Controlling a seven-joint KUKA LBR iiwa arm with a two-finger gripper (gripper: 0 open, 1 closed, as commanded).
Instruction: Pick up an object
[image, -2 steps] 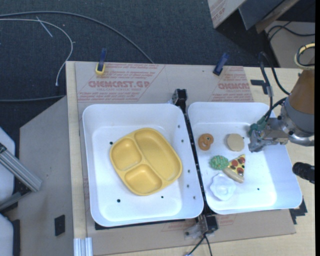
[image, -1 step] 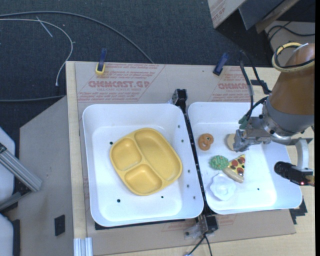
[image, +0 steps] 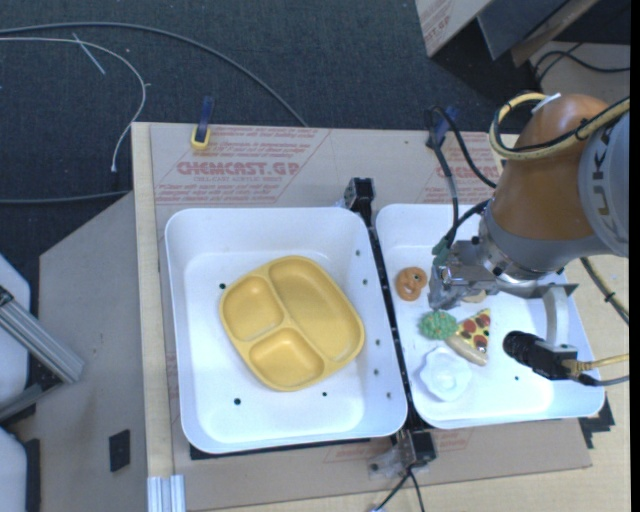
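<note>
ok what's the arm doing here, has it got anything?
The gripper is down in the right shallow white bin, just above a green broccoli-like toy. Nothing is visibly held. Close by lie a small orange round toy, a toy pizza slice and a small white plastic piece. The left shallow white bin holds a yellow divided plastic plate, untouched.
</note>
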